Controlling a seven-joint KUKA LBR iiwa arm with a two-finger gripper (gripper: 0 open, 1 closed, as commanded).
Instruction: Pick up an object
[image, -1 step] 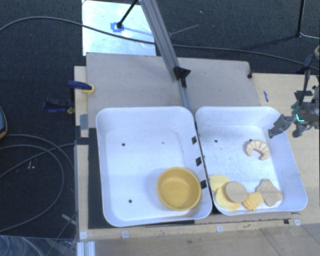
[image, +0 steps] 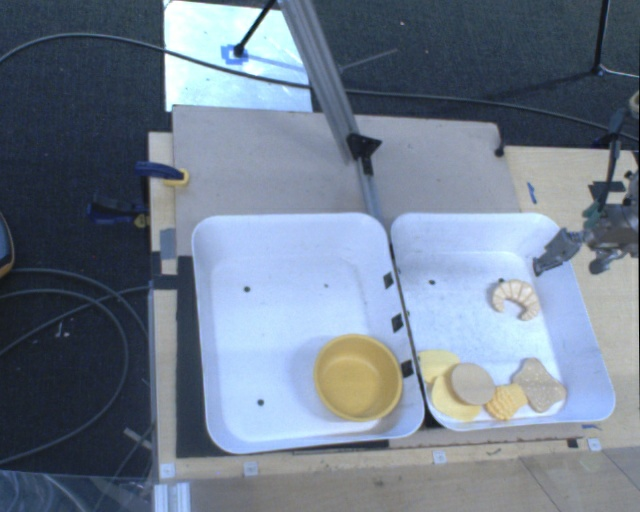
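Claw (image: 572, 252) at right bin's (image: 470, 232) far-right rim, above bin floor; fingers apart or together: cannot tell. Croissant (image: 516, 298) nearest object, just down-left of claw, long axis roughly crosswise, clear floor around it. Round pieces (image: 462, 385) and cookie (image: 538, 386) clustered farther off, near front wall. Yellow bowl (image: 357, 376) well left, other bin.

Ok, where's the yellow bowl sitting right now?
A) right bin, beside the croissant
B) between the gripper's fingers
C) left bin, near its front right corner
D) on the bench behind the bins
C: the yellow bowl rests in the left bin, by its front right corner; the croissant lies in the right bin.
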